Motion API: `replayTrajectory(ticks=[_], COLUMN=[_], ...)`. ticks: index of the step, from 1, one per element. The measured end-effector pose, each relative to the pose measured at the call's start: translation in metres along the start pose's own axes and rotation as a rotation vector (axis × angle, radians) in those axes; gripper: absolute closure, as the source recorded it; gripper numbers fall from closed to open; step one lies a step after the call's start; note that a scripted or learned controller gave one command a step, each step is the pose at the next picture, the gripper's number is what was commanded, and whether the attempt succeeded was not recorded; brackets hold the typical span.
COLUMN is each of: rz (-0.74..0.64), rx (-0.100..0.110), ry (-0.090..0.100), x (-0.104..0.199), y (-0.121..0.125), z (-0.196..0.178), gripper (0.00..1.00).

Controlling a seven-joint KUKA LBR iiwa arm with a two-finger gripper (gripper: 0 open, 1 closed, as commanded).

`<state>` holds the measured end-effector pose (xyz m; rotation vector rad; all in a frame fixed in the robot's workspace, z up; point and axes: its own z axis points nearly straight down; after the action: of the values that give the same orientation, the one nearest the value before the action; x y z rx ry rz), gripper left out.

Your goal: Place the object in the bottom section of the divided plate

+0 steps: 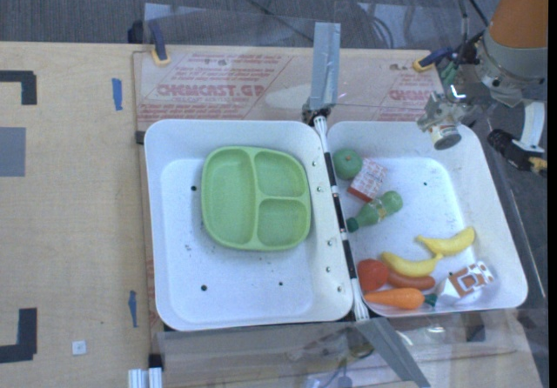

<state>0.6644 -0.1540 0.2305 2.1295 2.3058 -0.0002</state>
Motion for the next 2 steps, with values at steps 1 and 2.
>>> replayTrajectory(ticks=[1,2], rz=[-0.025,-0.002], rx=[0.003,0.003], ry=[0.003,0.002], x=[0.078,0.093], y=[-0.133,-0.178], z=[-0.059,0.015], gripper=[1.0,1.0])
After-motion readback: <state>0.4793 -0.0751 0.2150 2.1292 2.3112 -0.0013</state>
